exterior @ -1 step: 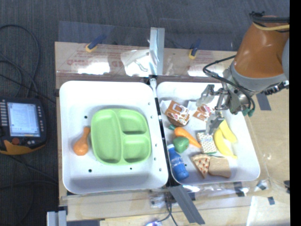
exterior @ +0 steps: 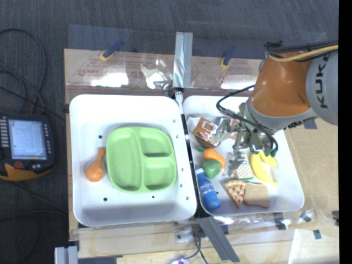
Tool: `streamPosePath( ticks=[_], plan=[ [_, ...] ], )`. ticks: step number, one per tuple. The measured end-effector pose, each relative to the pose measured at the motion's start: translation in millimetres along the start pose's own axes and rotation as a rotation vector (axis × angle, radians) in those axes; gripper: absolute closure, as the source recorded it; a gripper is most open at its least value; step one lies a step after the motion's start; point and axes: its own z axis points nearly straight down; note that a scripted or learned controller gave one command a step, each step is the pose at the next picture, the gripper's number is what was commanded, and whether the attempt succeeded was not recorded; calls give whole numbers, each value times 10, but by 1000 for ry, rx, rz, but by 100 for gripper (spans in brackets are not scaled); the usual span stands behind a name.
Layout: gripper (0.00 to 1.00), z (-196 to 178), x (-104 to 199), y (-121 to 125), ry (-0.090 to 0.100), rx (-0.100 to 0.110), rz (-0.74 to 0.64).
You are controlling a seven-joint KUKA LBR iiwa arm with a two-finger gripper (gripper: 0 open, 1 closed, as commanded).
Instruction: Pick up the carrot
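In the right bin's (exterior: 286,199) left half, the orange plastic carrot (exterior: 214,155) lay just left of the metal two-finger gripper (exterior: 237,147), whose grip state could not be determined.

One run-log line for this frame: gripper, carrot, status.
gripper over right bin clutter | carrot in right bin, beside gripper, not seen held | green tray in left bin | status: pick not done

Arm (exterior: 308,87) enters from the right, grey link with orange band above the wrist. Wrist points down at a slant toward lower left. Gripper (exterior: 237,147) low, cables looping around it.
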Motion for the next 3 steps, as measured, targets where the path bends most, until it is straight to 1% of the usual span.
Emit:
streamPosePath(
  ticks=[1,2,3],
  plan=[
    [0,797,107,-170,-8,0,48],
    [100,722,110,-166,-6,2,47],
    [100,-44,-255,57,-10,2,-56]
  ],
)
